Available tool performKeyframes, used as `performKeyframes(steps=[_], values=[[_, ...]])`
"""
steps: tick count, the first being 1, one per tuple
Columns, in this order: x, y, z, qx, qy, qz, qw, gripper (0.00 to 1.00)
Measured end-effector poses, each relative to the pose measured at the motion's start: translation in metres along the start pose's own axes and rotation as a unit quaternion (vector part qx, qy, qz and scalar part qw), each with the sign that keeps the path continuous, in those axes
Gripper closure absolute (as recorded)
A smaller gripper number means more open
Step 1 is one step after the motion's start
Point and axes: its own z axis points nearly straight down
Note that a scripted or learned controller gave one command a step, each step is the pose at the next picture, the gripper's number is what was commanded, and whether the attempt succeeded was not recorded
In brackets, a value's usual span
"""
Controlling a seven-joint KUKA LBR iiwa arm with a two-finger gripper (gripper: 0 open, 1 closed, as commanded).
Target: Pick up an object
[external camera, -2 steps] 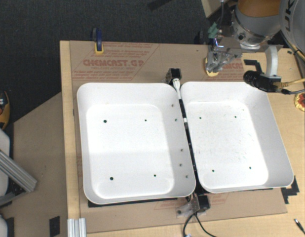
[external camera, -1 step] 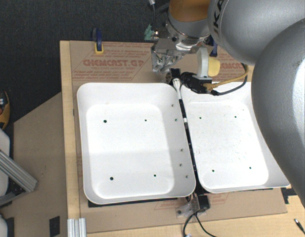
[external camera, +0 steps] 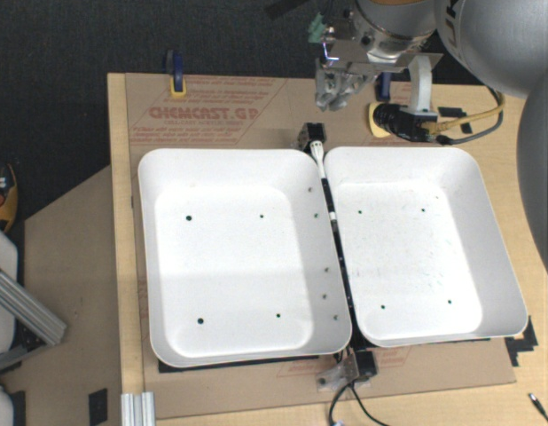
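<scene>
Left to right, you've got a blue-and-yellow clamp (external camera: pixel 176 72) on the far-left edge of the brown cardboard-covered surface (external camera: pixel 221 114), w/ red print beside it. Next, the shallow white plastic left bin (external camera: pixel 159 238), only dark dots on its floor. A black strip w/ a white clip (external camera: pixel 317 149) runs btwn the bins. Then the shallow white right bin (external camera: pixel 496 238), same dots plus faint specks. No pickable object visible to you in either bin. The end effector (external camera: pixel 338 91) hangs beyond the bins' far edge, above the gap, over cardboard; can't tell its finger state. Just right of it: a yellow-and-black device w/ cables (external camera: pixel 407 121).
</scene>
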Motion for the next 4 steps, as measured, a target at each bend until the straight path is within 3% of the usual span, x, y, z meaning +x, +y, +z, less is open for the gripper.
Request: performKeyframes(steps=[1,2,3,4], values=[[0.061,-0.003,0.072,0.008,0.001,-0.004,1.0,1.0],[0.007,0.0,0.009,0.0,0.0,0.0,1.0,1.0],[0.112,-0.004,0.073,0.007,0.001,-0.006,1.0,1.0],[0.089,0.0,0.01,-0.001,0.001,-0.001,1.0,1.0]])
